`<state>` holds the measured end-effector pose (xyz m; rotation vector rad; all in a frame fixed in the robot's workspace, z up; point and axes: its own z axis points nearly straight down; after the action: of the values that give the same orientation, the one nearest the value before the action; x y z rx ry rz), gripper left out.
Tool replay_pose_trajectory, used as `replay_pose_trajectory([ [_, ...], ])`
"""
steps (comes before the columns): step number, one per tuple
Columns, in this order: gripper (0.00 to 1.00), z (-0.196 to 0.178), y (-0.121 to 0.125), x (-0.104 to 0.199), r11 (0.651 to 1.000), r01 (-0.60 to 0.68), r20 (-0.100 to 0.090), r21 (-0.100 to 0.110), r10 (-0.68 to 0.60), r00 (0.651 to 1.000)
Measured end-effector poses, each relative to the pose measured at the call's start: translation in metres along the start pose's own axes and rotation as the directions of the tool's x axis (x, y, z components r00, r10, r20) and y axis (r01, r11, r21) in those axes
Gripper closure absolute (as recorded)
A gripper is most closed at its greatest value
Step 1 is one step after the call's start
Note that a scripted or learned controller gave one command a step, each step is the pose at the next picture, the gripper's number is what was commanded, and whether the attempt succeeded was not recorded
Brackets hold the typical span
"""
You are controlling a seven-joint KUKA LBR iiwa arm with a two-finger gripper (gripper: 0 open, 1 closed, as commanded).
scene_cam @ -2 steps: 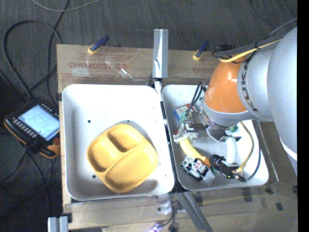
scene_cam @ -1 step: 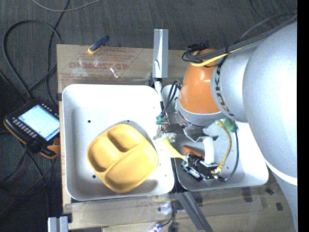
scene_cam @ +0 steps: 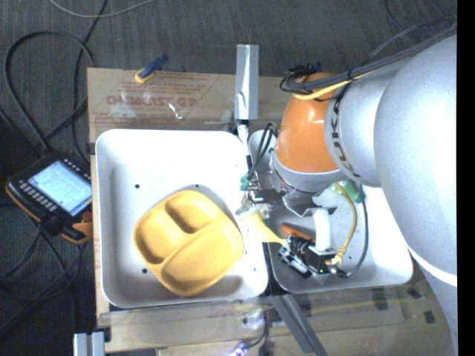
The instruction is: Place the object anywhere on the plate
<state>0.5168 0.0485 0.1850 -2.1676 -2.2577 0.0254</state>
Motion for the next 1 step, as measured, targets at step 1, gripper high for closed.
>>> replay_pose_trajectory([
  [1, 1.00, 0.0056, 0.0039, 0.0526, 0.995, 0.096, 0.002, -0.010, -0.096, 0.995],
])
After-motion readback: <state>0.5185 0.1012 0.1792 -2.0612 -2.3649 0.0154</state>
